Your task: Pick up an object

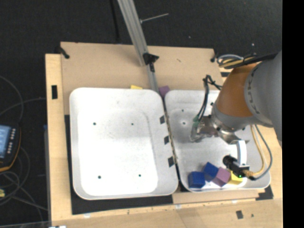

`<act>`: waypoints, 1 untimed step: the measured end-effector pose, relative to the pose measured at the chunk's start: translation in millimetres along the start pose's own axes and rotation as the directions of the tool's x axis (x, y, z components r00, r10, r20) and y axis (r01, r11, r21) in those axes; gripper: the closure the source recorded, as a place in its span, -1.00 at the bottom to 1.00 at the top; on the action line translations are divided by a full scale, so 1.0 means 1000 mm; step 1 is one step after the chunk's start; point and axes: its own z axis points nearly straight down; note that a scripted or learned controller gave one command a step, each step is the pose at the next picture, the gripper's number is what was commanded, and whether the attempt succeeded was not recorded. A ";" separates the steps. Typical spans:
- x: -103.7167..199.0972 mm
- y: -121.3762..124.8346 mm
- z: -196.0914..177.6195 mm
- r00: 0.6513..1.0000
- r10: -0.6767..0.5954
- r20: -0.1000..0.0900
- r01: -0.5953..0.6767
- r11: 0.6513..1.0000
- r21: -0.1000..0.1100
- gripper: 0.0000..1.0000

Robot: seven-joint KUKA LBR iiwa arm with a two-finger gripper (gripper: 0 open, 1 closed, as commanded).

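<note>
Blocks lie bunched in the near right corner of the right bin (183, 106): a blue block (196, 179) at the left, a second blue block (211, 168) just beside it, a purple block (222, 175) touching that one, and a yellow block (236, 178) at the right end, partly hidden by the arm's wrist parts. The arm (247, 96) reaches in from the right, and its gripper (198, 131) hangs low over the middle of the right bin, well apart from the blocks; whether it is open or closed cannot be told. The left bin (78, 141) sits beside it on the surface (104, 65). Beyond the bins' far edges, a small yellow piece (136, 87) and a small purple piece (164, 90) peek out.
</note>
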 end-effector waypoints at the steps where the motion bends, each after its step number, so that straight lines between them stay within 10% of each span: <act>1: 0.000 0.000 0.001 1.000 0.001 0.000 -0.001 1.000 0.001 -1.00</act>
